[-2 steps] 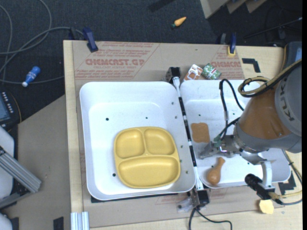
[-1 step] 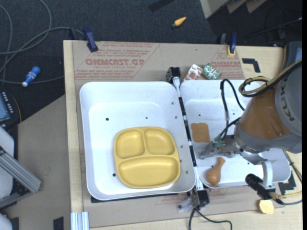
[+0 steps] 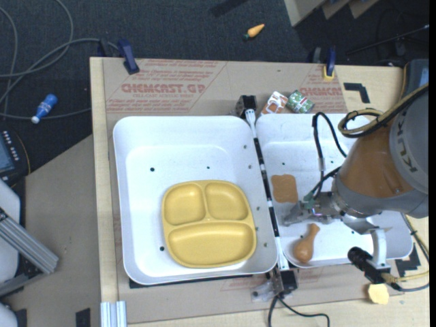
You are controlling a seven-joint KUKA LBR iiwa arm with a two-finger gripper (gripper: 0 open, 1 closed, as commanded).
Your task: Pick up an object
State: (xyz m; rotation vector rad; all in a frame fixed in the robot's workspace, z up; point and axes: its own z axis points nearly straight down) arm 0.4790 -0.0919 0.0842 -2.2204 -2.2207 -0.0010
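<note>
In the right bin point(image 3: 293, 138) a flat brown square piece point(image 3: 284, 188) lies near the left wall. A brown drumstick-shaped toy point(image 3: 304, 245) rests by the front rim. My gripper point(image 3: 298, 214) hangs low between the two, just below the square piece and just above the drumstick's thin end. I see nothing held in it. The grey arm with its orange band point(image 3: 371, 165) covers the right half of this bin. A yellow divided plate point(image 3: 208, 222) lies in the left bin point(image 3: 136, 182).
A red-white packet point(image 3: 276, 103) and a green packet point(image 3: 300, 101) sit on the bench behind the right bin, beside a black clip point(image 3: 245, 104). A black cable point(image 3: 319, 142) loops over the bin. A small yellow block point(image 3: 377, 293) lies at the front right.
</note>
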